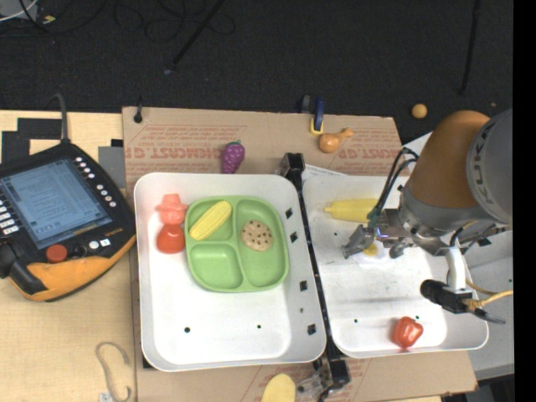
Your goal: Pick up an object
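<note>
My gripper (pixel 374 244) hangs low over the upper left part of the right bin (pixel 377 296), with its two fingers (pixel 358 243) spread, so it is open. A small yellow piece (pixel 370 250) shows on the bin floor between the fingertips; I cannot tell whether they touch it. A yellow banana-like toy (pixel 350 210) lies just above the gripper, near the bin's far wall. At the bin's front right, well away from the gripper, rests a red pepper (pixel 407 332).
The left bin (pixel 218 329) holds a green divided plate (pixel 226 270) with a corn cob (pixel 208 219) and a cookie (pixel 256 235), plus a red figure (pixel 171 224). Purple grapes (pixel 233 156), an orange pear (pixel 333 141) and a lemon (pixel 279 388) lie outside. A teach pendant (pixel 54 216) sits left.
</note>
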